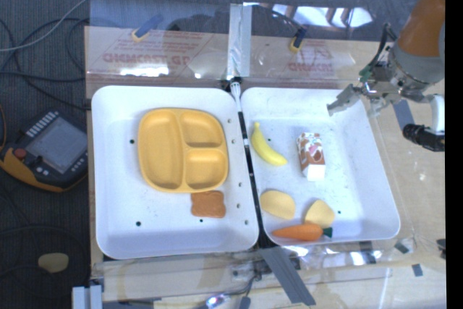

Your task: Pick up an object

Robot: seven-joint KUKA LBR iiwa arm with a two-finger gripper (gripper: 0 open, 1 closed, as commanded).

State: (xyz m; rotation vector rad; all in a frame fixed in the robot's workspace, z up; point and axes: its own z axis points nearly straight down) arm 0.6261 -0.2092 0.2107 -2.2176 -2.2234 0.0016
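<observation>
2 white bins sit side by side. The left bin (108,177) holds a yellow tray (182,150) with 3 compartments near its centre, and a brown toast slice (209,205) touching the tray's edge at 5 o'clock.

The right bin (376,177) holds 5 things. A banana (265,147) lies at 9 o'clock from the bin's centre, close to the left wall. A small carton (312,155) lies just right of it, near the centre. A yellow potato-like piece (278,203) sits at 7 o'clock, a lemon-coloured wedge (320,213) at 6 o'clock, and a carrot (298,232) lies against the near wall, just below both.

The gripper (346,100) hangs at 1 o'clock over the right bin, well apart from every object. 1 grey finger (341,103) points toward 8 o'clock; how wide the fingers stand cannot be told, and nothing shows between them.
</observation>
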